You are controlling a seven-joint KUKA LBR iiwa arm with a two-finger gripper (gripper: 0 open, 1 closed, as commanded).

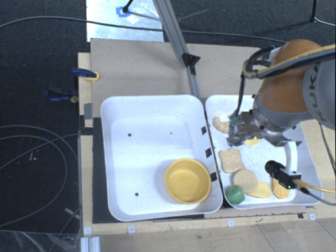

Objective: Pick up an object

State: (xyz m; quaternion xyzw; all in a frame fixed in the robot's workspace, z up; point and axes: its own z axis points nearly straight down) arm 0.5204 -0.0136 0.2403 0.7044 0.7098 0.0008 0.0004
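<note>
Grey gripper (237,133) hovers low in the right bin (310,164); I can't tell its grip. Croissant piece (221,124) sits just left of it, toast slice (230,160) just below. Best centre over one before dropping.

A single fixed camera looks down on the bench (142,67) from above at a slant, far enough off to take in both white bins whole, the left bin (152,119) near the middle of the frame and the right bin (304,161) toward the right edge. The dark carpeted floor (37,35) with loose cables shows around the bench at left and top. The arm (294,83) enters from the right side, close beneath the lens and looming large.
</note>
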